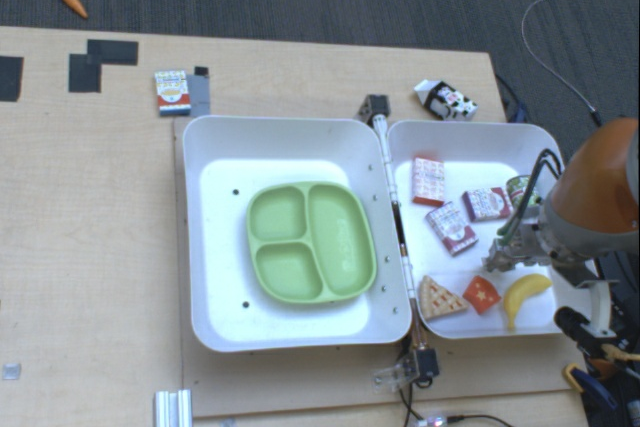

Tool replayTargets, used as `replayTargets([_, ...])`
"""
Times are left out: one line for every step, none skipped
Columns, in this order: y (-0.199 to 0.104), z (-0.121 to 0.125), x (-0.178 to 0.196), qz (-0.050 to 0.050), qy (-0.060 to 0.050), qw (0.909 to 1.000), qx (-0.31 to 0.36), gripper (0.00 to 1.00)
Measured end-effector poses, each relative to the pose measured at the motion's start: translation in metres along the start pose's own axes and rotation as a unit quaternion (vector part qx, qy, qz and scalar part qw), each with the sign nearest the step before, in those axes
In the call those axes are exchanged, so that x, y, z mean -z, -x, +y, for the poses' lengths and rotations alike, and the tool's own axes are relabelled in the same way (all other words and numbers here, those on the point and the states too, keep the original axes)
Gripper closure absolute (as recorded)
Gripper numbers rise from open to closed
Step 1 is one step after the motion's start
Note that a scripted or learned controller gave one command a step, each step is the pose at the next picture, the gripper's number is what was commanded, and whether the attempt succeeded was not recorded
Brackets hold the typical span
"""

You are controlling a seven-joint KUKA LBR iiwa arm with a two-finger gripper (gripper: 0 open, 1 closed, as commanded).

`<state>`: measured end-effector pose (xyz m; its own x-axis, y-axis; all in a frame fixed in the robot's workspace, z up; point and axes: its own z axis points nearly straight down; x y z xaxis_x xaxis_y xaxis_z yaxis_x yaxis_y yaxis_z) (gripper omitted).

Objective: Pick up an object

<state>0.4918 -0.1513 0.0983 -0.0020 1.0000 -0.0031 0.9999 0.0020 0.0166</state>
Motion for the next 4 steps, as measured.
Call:
replayTargets([0.0, 0.0, 0.0, 0.0, 0.0, 1.0, 0.0, 0.0])
replayTargets([-0.003, -0.003, -0.011, 0.0, -0.004, 1.0, -0.001, 0.0])
replayTargets([-0.004, 0.0, 0.0, 0.0, -0.001, 1.0, -0.001, 1.0])
replayTargets([-0.004, -0.001, 0.0, 0.0, -0.001, 1.0, 0.0, 0.0])
